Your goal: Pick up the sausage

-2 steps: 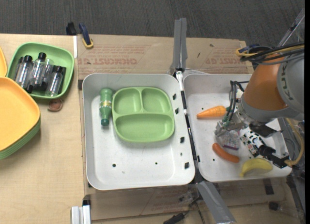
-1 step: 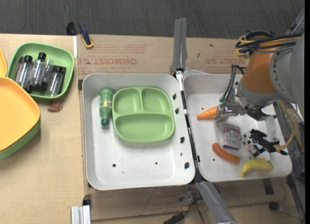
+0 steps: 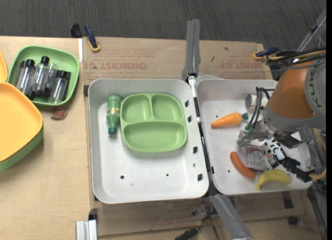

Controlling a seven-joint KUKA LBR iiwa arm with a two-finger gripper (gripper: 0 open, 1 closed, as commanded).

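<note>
Sausage lies on the floor of the right bin, toward its near edge, a short reddish-orange link set at a slant. Just to its right sits a yellow banana, and a small clear packet with red print lies against its upper side. Farther back in the same bin a carrot lies with its green tip pointing right, well apart from the sausage. A black-and-white toy rests beside the packet. The gripper hangs over the packet, above and to the right of the sausage, with nothing of the sausage between its parts; whether it is spread or closed I cannot tell, since the wrist and cables hide it. The arm, with its orange band, comes in from the right over the bin's far corner. In the left bin a green divided plate lies flat, with a green bottle lying just beside its left edge. On the bench to the left, a green tray holds several small dark-capped bottles, next to a stack of orange plates.
</note>
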